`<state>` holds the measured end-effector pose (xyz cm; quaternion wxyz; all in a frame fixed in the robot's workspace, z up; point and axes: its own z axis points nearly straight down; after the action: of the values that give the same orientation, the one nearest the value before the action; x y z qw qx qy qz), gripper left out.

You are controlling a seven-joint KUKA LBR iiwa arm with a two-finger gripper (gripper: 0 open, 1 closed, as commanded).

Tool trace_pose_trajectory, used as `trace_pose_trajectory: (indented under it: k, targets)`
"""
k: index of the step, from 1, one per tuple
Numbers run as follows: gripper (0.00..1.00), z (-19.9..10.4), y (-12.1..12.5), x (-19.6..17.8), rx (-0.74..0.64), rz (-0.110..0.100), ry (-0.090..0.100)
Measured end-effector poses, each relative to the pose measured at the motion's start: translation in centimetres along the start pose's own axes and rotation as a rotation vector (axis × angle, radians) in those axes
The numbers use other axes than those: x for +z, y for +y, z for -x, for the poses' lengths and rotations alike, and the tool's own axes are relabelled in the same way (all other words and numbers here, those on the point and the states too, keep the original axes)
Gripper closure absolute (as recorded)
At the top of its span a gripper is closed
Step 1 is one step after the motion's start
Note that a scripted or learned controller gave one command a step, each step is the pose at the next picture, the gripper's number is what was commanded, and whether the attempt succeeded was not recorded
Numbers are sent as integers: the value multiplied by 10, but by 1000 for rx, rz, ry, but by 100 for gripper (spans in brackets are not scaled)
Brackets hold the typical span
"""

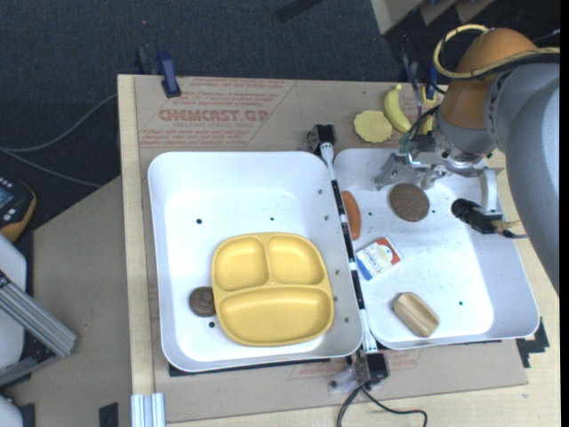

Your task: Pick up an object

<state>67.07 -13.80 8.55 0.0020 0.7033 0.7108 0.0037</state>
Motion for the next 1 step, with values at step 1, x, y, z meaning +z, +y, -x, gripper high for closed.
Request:
trace_pose_trajectory:
  k: [1]
  targets:
    - [0, 29, -25, 0, 13, -11, -3]
